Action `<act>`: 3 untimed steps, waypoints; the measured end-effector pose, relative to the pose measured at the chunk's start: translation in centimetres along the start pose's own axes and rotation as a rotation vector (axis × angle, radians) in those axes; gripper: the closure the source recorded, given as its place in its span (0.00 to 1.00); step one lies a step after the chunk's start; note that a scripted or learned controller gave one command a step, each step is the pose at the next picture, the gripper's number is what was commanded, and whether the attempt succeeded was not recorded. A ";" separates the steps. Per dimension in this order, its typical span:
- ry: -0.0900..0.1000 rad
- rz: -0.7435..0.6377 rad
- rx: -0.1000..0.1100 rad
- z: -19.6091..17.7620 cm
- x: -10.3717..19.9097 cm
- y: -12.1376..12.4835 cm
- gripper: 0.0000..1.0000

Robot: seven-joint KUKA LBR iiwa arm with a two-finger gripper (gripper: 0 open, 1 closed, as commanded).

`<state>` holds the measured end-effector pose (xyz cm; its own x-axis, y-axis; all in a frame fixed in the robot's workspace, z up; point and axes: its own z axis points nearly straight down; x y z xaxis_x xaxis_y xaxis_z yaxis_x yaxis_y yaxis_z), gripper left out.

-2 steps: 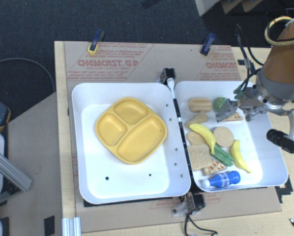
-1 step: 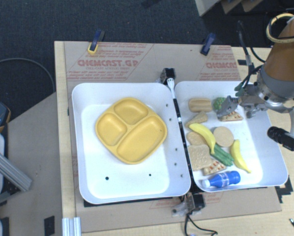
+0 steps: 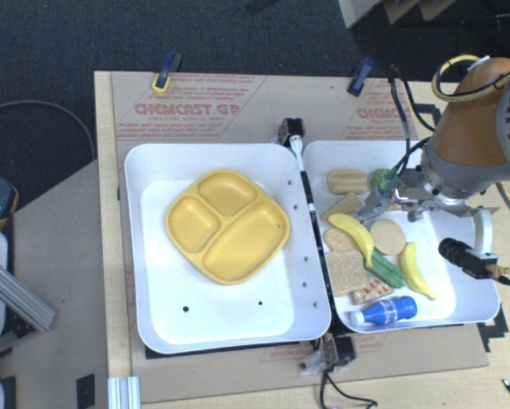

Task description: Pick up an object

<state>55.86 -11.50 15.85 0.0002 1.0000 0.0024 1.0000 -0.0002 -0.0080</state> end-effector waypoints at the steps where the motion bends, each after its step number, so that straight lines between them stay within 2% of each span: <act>1: 0.000 0.000 -0.016 5.4 0.4 1.0 0.00; 2: -0.008 0.002 -0.042 6.0 0.2 2.1 0.00; 3: -0.006 0.003 -0.049 4.8 0.3 2.3 1.00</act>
<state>58.15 -11.18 11.06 0.0029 1.0000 -0.0038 0.9991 -0.0027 0.0412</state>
